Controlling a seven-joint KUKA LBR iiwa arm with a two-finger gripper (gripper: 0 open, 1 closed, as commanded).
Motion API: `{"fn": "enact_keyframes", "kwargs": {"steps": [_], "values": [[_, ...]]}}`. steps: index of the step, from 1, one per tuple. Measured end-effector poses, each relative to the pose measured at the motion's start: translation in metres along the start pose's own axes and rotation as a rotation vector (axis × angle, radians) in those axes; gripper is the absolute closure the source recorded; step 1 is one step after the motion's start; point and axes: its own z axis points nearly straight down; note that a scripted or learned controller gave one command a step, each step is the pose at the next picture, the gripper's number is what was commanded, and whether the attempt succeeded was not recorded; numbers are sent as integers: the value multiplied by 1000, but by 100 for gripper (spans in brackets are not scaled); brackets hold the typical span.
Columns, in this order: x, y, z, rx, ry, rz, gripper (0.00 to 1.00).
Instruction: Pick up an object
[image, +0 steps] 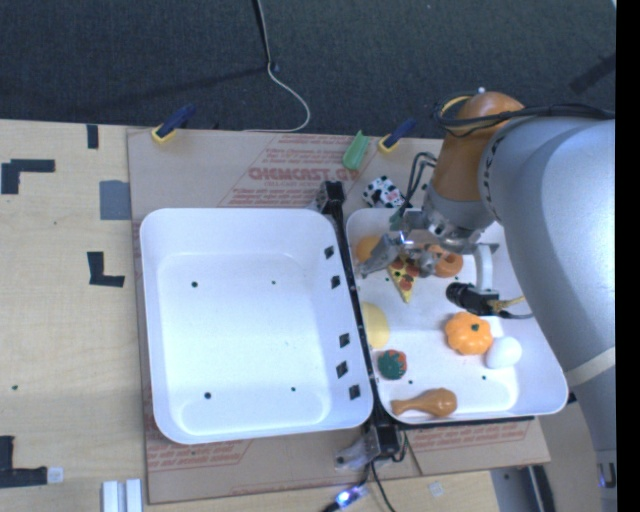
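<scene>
Reaching into the right bin (530, 395) from the right, the arm sets its jaws (405, 255) over a pizza slice (403, 280) whose tip points toward the near rim, long axis across the bin; jaw opening cannot be told.

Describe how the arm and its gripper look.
The arm is bulky, rounded and grey, with an orange band above the wrist. Black cables loop around the band. The gripper is a small metallic grey assembly.
</scene>
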Motion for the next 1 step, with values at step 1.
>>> {"fn": "enact_keyframes", "kwargs": {"steps": [1], "values": [[7,-1,-1,-6,-15,9,0]]}}
